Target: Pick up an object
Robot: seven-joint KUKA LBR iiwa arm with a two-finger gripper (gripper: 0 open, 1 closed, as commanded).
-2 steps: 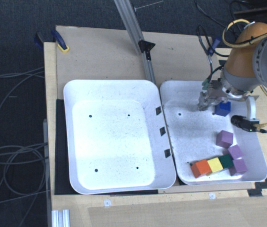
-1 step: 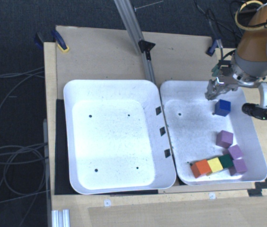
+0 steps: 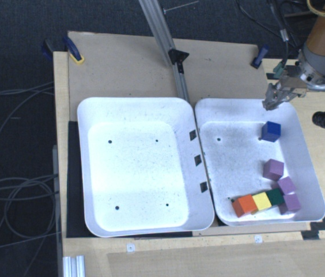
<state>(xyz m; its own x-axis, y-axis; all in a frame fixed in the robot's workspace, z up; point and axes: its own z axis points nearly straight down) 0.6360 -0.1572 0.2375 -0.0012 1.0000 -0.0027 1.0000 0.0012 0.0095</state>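
My gripper [image 3: 270,102] hangs over the back rim of the right bin [image 3: 231,154], above and just behind a blue cube [image 3: 271,131]. Nothing shows between its fingers. Further forward in the same bin lies a purple cube [image 3: 273,169]. Along the front right corner sit an orange block [image 3: 244,205], a yellow block [image 3: 261,201], a green block [image 3: 275,197] and two more purple blocks [image 3: 290,194].
The left bin [image 3: 133,166] stands beside the right one, joined by black clips [image 3: 197,160]. A slanted metal rail [image 3: 162,33] crosses the bench behind the bins. Blue clamps [image 3: 73,49] hold the board's back corners. Cables lie on the floor at left.
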